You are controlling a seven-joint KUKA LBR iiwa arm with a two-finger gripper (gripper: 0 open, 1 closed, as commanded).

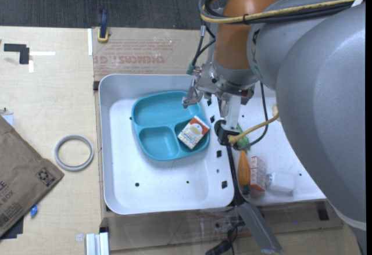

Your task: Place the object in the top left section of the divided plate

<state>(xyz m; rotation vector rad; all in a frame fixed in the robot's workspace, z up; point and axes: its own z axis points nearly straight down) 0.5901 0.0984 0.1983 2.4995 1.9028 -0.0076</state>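
A roll of tape [74, 151] lies flat on the table [46, 103], just left of the white bin [157, 190]. A brown cardboard box [20, 181] sits at the lower left. In the right bin [290, 190] lie a carrot [244, 169], a small packet [257, 173] and a white block [282, 183]. A blue clamp [103, 24] stands at the table's far edge.
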